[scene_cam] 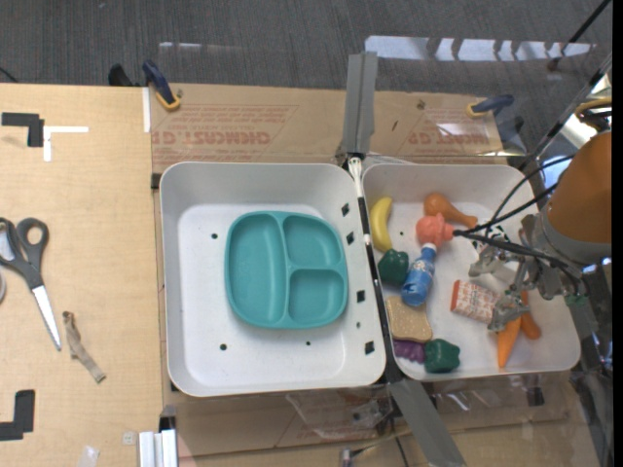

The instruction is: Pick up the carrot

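The two-finger metal gripper (510,307) is down in the right-hand shallow white bin (545,363), at its right side, and its tips sit right at the upper end of the orange tapered carrot (506,342). The hardware there is a tangle of grey metal and black cable, so how the gripper is set, and whether it has the carrot, cannot be told; the carrot appears to lie on the bin floor, pointing down toward the near wall. A second short orange piece (529,326) lies just beside it on the right, possibly another part of the toy.

The arm comes in from the right, which suits a target lying so near that side. Just left of the gripper lies a small red-and-white printed packet (474,300), close enough to be nudged in a descent.

Further left are a blue-and-white toy bottle with a red cap (421,272), a yellow banana (379,224), a dark green pepper (392,267), a brown slice of bread (408,321), a purple piece (410,353) and a green vegetable (441,356).

The left white bin (185,358) holds a teal divided plate (287,269), probably a place for setting things down.
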`<state>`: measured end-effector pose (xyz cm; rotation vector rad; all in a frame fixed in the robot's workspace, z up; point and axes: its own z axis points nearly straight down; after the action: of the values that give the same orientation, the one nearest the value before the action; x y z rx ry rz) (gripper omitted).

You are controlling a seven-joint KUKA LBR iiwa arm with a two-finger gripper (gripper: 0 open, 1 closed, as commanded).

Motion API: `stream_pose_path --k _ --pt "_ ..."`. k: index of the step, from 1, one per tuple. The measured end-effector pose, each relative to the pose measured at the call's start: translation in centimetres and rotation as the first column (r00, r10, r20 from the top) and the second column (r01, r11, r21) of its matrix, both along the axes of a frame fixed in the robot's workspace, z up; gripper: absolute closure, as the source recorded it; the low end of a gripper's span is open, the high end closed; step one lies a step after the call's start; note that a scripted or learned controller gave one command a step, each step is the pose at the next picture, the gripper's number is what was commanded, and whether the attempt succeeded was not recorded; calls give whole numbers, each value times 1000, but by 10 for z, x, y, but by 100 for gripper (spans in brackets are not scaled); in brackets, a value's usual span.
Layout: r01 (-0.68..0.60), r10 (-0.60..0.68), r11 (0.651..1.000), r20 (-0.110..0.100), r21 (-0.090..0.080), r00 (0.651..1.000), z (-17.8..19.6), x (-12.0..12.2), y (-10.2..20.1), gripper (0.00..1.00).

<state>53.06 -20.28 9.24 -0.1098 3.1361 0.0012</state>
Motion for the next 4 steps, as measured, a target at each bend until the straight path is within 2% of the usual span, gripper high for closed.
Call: stream_pose_path --k 1,2,3,4 --pt "-6 6 1000 21 0 1000 6 -30 -7 0" --pt "-6 6 1000 5 -1 1000 10 -36 -9 100" --pt "-66 66 998 -1 0 998 111 -42 46 100" --pt "-171 171 985 0 0 985 125 -40 112 100"
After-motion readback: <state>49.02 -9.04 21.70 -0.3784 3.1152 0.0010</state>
